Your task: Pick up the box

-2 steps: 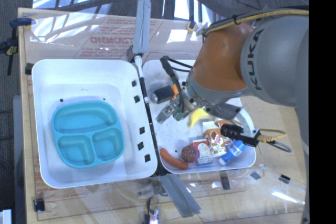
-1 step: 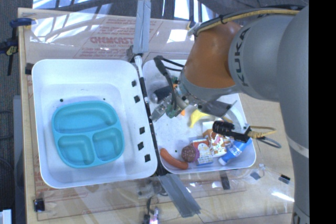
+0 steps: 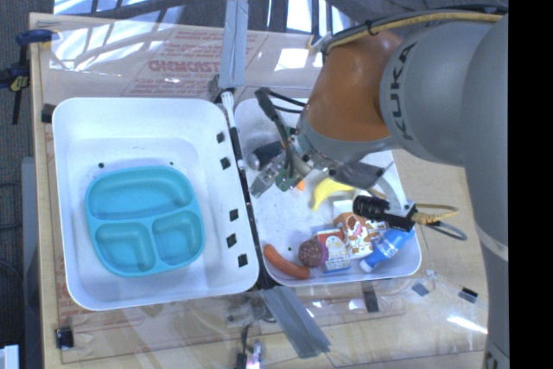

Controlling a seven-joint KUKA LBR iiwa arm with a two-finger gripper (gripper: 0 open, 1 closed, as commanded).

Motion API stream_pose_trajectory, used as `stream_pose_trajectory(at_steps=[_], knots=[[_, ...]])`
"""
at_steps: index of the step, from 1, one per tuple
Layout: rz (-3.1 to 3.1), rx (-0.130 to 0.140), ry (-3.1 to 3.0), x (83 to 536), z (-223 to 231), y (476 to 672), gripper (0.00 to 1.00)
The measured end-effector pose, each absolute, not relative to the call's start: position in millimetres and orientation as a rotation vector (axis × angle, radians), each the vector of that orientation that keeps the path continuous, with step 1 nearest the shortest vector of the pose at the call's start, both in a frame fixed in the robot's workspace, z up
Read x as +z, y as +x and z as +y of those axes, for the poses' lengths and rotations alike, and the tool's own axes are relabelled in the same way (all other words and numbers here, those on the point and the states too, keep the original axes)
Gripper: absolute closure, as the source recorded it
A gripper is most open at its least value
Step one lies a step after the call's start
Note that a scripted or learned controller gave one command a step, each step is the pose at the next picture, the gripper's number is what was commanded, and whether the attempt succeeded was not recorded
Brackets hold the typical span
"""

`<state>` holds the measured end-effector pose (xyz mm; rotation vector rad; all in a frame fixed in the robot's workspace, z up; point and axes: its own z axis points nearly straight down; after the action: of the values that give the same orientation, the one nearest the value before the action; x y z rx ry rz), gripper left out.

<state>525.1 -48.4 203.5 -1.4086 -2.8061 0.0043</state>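
Reaches in from the view's right with the grey, orange-banded arm (image 3: 389, 91), setting the tool (image 3: 278, 171) low over the far-left part of the right bin (image 3: 285, 220), close to the wall shared with the left bin (image 3: 112, 134). Cannot tell whether wide, narrow or closed on anything. Finds the box (image 3: 346, 239), a small printed carton, lying flat toward the near wall of the right bin, well apart from the tool. Touches a brown round snack (image 3: 311, 252) on the view's left and sits just beside a blue bottle (image 3: 384, 248) on the view's right. Places a yellow banana (image 3: 328, 190) between tool and box, and a reddish sausage (image 3: 285, 262) in the near-left corner. Keeps a turquoise three-compartment tray (image 3: 143, 220) in the left bin, both bins on the counter (image 3: 449, 307).
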Motion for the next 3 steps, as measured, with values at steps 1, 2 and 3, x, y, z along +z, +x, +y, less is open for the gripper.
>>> stream_pose_trajectory(at_steps=[1,2,3], knots=[[-2.969,-0.001,-1.033,246.0,-11.8,596.4,1.00],[-2.971,0.001,-1.018,241.2,-41.8,553.0,1.00],[-3.058,0.001,-0.709,191.0,-20.8,523.6,1.00]])
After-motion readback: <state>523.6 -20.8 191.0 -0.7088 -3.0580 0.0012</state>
